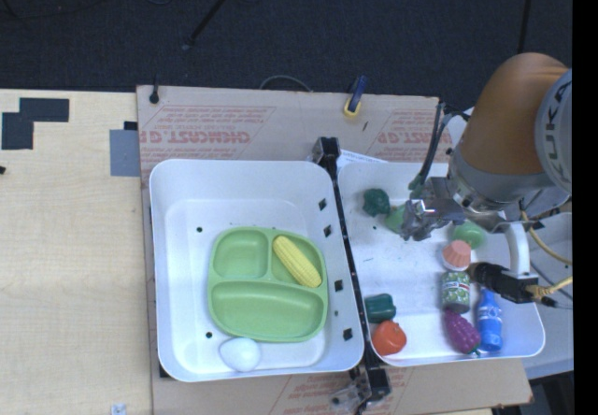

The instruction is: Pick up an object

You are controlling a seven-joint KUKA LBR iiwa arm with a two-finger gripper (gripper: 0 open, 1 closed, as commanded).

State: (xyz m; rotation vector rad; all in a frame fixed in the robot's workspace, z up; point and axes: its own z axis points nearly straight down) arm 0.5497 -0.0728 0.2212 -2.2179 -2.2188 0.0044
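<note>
One arm [514, 123], grey with orange band, reaching in from right over right bin [425, 348]; gripper [418, 220] low near bin's upper middle; finger state: cannot tell. Left bin [177, 217]: green divided tray [266, 301], corn cob [297, 261] in tray's upper right compartment, white egg-like item [239, 353] below tray. Right bin: dark green item [377, 202] just left of gripper; light green item [467, 235], pink round item [457, 254] to its right; small can [456, 290], blue bottle [489, 319], purple item [460, 332], orange item [389, 337], dark green block [379, 307] along near side, well apart from gripper.

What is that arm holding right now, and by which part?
It cannot be told. The gripper sits low in the right bin beside a green toy, too blurred to judge.
</note>
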